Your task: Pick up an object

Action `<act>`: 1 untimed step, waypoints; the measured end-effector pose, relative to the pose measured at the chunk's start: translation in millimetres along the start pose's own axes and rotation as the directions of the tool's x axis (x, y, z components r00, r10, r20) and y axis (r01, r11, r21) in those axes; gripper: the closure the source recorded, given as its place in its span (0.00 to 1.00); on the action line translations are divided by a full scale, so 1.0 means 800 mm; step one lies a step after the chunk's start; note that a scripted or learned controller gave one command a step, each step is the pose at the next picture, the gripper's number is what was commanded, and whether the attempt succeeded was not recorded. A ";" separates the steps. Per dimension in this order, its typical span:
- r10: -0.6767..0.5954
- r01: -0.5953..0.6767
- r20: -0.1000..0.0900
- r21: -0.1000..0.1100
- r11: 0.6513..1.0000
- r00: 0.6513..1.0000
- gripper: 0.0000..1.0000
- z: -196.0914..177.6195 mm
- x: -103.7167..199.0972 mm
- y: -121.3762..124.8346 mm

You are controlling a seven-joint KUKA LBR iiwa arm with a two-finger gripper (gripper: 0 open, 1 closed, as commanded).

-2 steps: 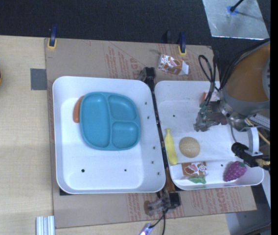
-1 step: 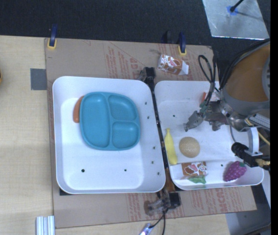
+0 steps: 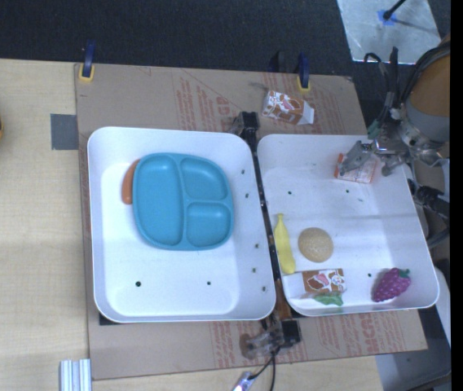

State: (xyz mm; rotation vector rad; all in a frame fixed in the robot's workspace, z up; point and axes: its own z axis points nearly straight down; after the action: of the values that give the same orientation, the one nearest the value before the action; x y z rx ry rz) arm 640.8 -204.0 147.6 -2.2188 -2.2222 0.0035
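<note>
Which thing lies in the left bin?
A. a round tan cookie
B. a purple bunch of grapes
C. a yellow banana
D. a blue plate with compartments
D: the blue plate lies in the left bin, while the grapes, banana and cookie lie in the right bin.

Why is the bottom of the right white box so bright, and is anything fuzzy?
In the camera view, light glares off the right bin, washing its floor pale near the round bun; the left bin shows soft grey shadow below the blue plate; the gripper looks blurry and hard to read.
</note>
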 end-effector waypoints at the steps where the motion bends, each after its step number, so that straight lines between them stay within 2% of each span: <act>1: -0.004 0.004 -0.001 0.001 1.000 1.000 0.00 0.027 0.031 0.019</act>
State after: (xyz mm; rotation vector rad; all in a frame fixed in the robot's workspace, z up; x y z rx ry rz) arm 655.8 -179.2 126.0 -2.2142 -2.2254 0.0040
